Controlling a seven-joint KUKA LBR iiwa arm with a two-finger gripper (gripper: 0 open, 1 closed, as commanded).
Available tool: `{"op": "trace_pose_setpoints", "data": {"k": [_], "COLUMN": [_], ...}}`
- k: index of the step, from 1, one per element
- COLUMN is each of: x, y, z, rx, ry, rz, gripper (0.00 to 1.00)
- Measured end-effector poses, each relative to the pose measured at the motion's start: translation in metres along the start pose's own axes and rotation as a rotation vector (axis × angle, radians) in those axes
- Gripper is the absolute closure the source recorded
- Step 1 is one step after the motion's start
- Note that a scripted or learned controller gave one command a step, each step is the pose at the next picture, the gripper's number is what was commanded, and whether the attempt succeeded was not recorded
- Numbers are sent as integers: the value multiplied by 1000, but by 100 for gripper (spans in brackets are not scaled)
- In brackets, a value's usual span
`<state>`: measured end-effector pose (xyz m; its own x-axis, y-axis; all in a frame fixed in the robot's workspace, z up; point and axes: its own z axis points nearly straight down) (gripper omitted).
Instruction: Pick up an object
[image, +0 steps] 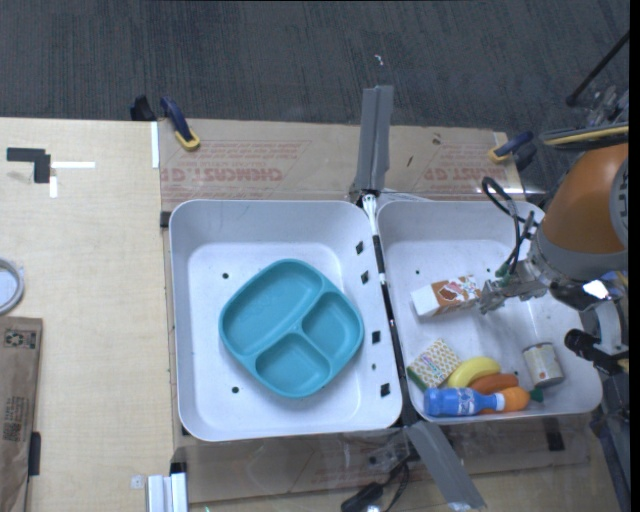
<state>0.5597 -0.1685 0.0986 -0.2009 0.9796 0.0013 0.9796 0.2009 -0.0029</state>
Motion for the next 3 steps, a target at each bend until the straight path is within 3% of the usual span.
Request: {"op": "trace_pose_setpoints", "data": {"k": [1, 2, 3], "x": [0, -6, -6], "y": [18, 11, 11], "z": [8, -19, -19], "rx": [-3, -3, -3], "ry": [-2, -2, -2], "rz": [-341, -259, -258], "gripper": [100, 100, 0]}}
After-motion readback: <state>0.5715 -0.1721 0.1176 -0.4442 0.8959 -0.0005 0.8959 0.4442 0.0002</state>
